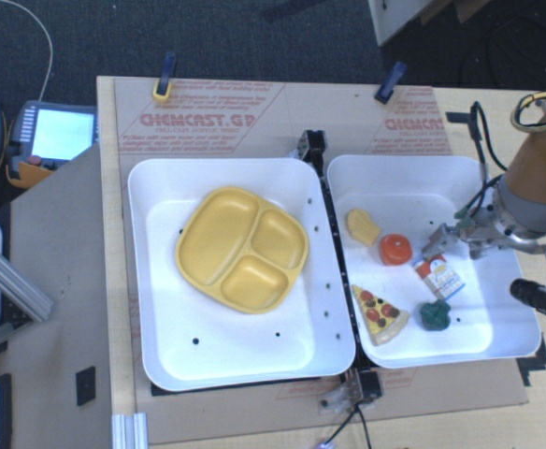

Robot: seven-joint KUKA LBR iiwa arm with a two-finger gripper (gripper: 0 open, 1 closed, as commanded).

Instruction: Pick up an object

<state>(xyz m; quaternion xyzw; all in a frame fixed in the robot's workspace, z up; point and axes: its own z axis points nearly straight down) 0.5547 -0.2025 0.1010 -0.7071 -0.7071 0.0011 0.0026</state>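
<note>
Bright even overhead light, soft shadows, mild glare on white bins (151,251), sharp focus

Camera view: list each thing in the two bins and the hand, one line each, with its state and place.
Yellow divided plate: flat in the left bin, nothing on it.
Yellow toy food piece: lying in the right bin.
Toy tomato: beside it.
Toy pizza slice: flat, near the divider.
Small packet: under the hand.
Green toy: untouched.
</note>
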